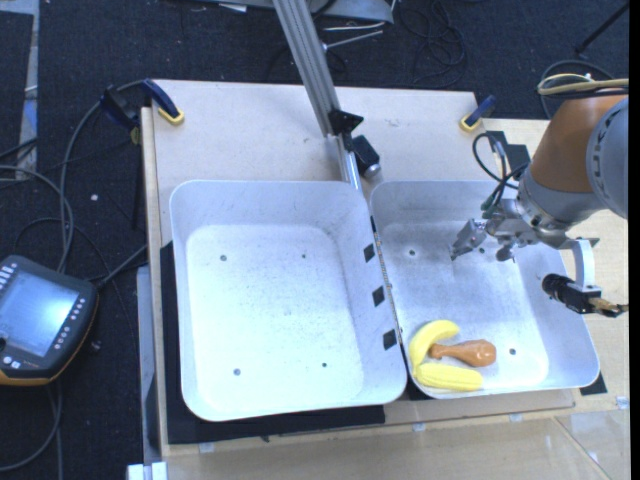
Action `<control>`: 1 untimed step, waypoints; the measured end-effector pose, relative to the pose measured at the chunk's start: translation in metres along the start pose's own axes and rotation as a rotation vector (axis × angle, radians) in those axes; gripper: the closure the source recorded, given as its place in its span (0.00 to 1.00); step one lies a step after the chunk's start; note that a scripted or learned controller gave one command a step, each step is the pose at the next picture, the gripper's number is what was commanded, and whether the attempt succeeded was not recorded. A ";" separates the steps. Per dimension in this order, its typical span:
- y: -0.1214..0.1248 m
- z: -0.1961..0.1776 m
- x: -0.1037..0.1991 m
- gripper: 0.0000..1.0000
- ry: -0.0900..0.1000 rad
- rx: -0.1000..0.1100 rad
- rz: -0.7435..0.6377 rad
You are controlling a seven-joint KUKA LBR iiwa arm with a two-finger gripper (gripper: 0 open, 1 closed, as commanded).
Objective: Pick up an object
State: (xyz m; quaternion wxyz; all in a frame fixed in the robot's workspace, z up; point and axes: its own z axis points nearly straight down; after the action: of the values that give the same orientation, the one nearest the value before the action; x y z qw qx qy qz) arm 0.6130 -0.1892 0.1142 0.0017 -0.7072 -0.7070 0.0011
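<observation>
Camera view cuts off most of the arm at the right edge. The hand [483, 245] hangs over the right bin [440, 218], fingers spread, grasping nothing. A yellow banana [432, 336], an orange-brown drumstick toy [468, 353] and a second yellow piece [447, 378] huddle touching at that bin's near rim. The left bin [270, 298] offers broad open floor on the surface [300, 128].

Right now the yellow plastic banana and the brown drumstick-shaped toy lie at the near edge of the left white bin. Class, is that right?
Not quite: the camera view shows the yellow plastic banana and brown drumstick-shaped toy lying at the near edge of the right white bin, not the left one.
</observation>
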 end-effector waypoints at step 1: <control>0.001 -0.013 0.000 1.00 -0.002 -0.005 -0.001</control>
State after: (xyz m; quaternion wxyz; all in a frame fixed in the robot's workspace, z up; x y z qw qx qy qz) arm 0.6144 -0.1895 0.1267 -0.0006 -0.7070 -0.7072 -0.0001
